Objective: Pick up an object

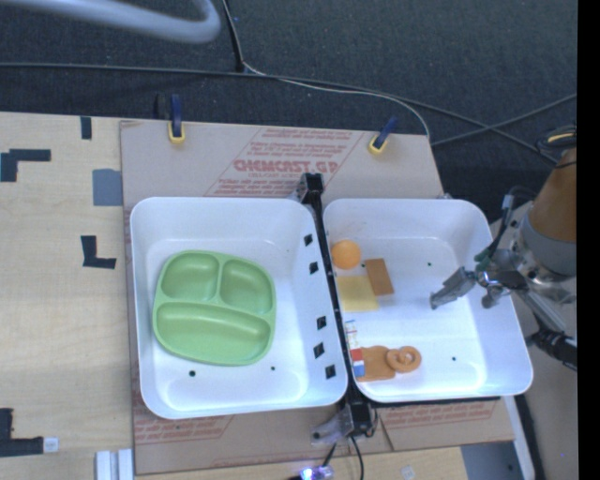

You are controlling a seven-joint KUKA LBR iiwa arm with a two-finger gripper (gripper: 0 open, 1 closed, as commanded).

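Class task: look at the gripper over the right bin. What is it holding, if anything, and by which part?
Nothing. The gripper hangs open above bare floor of the right bin, apart from the objects.

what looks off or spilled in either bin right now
Nothing stands out. The green divided plate lies flat in the left bin. In the right bin, the orange ball, brown block, yellow piece and orange ring toy sit loosely by the divider, undamaged.

Even, bright overhead light washes the two shallow white plastic bins, nearly bleaching their floors. Shadows stay soft and short beneath the green divided plate. A blurred pale bar crosses the top; overall detail is soft.
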